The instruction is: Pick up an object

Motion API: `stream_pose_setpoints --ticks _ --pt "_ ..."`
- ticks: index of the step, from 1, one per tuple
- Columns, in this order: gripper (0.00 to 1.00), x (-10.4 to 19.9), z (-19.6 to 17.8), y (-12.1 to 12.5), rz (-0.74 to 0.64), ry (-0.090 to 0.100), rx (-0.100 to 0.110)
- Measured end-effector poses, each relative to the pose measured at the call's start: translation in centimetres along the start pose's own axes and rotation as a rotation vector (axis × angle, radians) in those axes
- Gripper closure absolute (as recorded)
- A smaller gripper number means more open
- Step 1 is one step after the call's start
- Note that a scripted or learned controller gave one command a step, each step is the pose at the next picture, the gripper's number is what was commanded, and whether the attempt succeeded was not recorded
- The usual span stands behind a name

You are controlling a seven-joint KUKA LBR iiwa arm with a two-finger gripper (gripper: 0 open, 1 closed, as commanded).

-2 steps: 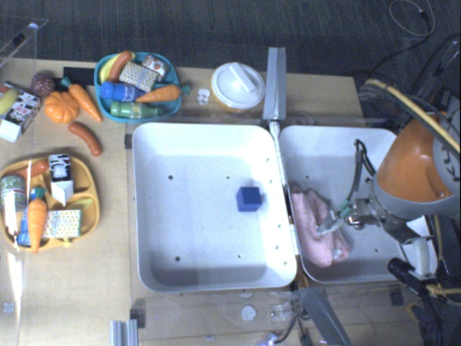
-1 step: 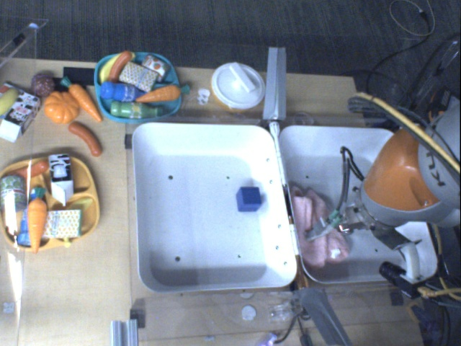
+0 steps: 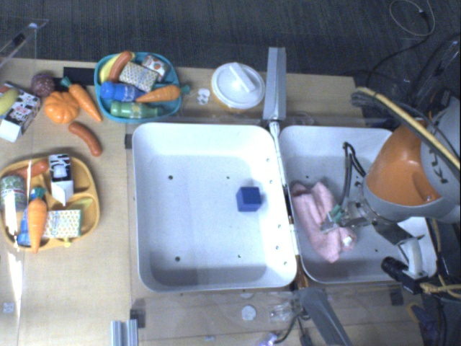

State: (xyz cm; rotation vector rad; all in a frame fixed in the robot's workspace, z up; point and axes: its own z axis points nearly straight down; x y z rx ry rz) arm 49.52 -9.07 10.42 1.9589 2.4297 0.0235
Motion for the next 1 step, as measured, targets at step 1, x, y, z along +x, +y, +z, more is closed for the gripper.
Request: stream_pose_setpoints --ticks 1 --pt "1.0 2.29 -7.88 9.33 0.136 0.004 0.021"
